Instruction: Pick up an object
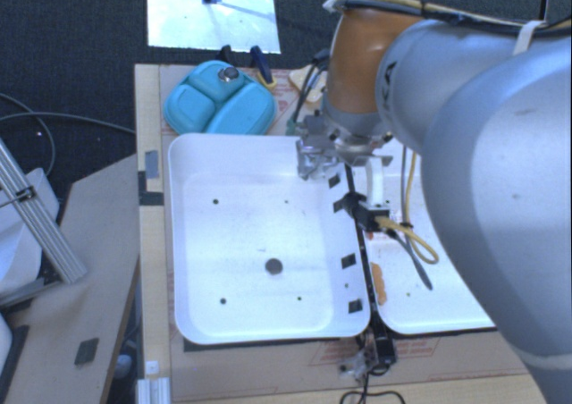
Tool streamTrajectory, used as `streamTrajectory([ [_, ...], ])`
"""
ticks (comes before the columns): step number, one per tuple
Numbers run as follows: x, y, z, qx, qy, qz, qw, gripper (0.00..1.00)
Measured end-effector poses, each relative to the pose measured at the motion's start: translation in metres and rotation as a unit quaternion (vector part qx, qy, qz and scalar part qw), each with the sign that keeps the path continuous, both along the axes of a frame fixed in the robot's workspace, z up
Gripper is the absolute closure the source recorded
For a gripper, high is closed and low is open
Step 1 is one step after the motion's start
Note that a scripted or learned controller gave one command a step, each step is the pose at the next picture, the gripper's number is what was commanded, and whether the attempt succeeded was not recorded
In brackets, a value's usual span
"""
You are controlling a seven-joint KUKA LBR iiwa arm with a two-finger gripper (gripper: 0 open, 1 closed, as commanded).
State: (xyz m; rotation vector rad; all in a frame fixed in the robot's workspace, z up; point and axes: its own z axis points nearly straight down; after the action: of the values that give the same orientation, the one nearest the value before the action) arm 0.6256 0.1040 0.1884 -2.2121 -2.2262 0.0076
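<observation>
My gripper (310,161) hangs over the far right corner of the left bin (192,214), close to the wall between the two bins. A small dark round object (273,265) lies on the left bin's floor, well in front of the gripper. In the right bin (447,304), by the dividing wall, lie a thin orange piece (378,282), a yellow looped object (420,243) and a grey stick (416,266). The arm hides most of the right bin.
A light blue moulded container (219,100) sits on the bench just behind the left bin. A white sheet (210,0) lies further back. Black tape marks run along the divider (356,250). A metal rail (36,214) leans at the left.
</observation>
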Motion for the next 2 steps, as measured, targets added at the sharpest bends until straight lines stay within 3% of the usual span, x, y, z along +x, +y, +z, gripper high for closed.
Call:
streamTrajectory([
  [1,0.021,0.01,-0.029,0.0007,-0.004,0.0,1.0,1.0],
  [2,-0.079,0.004,-0.003,0.0011,0.0,-0.003,1.0,1.0],
])
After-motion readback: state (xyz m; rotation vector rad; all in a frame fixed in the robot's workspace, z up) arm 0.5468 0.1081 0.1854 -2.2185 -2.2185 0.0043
